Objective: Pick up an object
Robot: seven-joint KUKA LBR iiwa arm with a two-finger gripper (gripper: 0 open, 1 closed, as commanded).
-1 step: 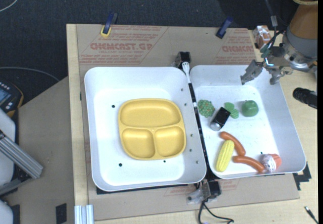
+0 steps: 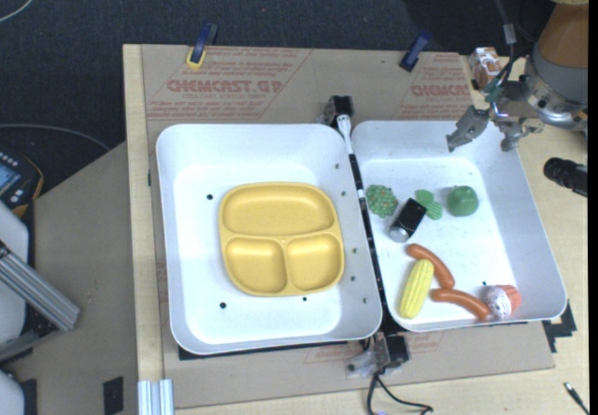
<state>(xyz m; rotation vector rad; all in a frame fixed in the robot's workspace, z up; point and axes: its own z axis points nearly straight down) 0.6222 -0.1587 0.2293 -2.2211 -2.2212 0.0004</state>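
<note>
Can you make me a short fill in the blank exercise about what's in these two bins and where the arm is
1. The yellow divided plate lies in the ____ bin.
2. The plate has ____ compartments.
3. The corn cob lies in the right bin and is coloured ____.
4. The gripper is above the right bin's ____ edge, apart from the toys, with its jaws spread.

Missing words: left; three; yellow; far

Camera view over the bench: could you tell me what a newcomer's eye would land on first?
First the yellow divided plate, alone in the left bin. Next the small toys bunched in the right bin, among them a corn cob and green pieces. The gripper hangs open above that bin's far edge, holding nothing.
</note>
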